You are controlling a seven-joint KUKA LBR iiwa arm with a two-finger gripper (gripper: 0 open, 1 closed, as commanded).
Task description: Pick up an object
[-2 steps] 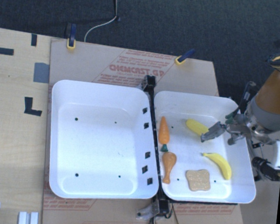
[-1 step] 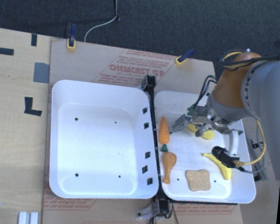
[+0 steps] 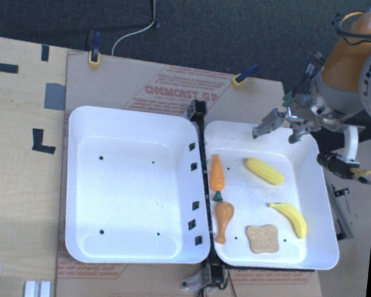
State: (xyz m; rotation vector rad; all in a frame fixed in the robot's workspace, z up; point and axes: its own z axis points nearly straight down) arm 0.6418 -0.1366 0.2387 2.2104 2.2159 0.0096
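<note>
Far left of the frame is bare pale wooden bench top [image 3: 9, 178] with a few black tape marks on it; a brown cardboard sheet [image 3: 172, 86] with red printing sits under both bins, pinned at its top edge by a yellow clamp [image 3: 93, 56] on the left and a yellow-and-blue clamp [image 3: 245, 74] further right; a white cable [image 3: 135, 32] snakes up across the dark floor above.

The left shallow white plastic bin [image 3: 88, 127] takes up the middle-left of the frame and touches its neighbour along a black strip in the centre.

The right shallow white plastic bin [image 3: 317, 253] has all the toys. Hugging its left wall is an orange plastic carrot [image 3: 217, 173], standing roughly top-to-bottom in the picture; just below it, nearly touching, is a brown toy chicken drumstick [image 3: 222, 219]; to the right in the upper part lies a yellow corn cob [image 3: 265, 171]; lower right of that is a curved yellow banana [image 3: 290, 218]; a tan slice of toy bread [image 3: 263, 238] sits near the bottom edge, just left of the banana's lower tip.

The grey two-finger gripper [image 3: 280, 129] hovers over the top rim of the right bin, upper right of the frame, above the corn cob and well apart from it; its fingers [image 3: 266, 128] are spread wide with nothing between them; the arm's orange band [image 3: 369, 24] shows in the top right corner.
</note>
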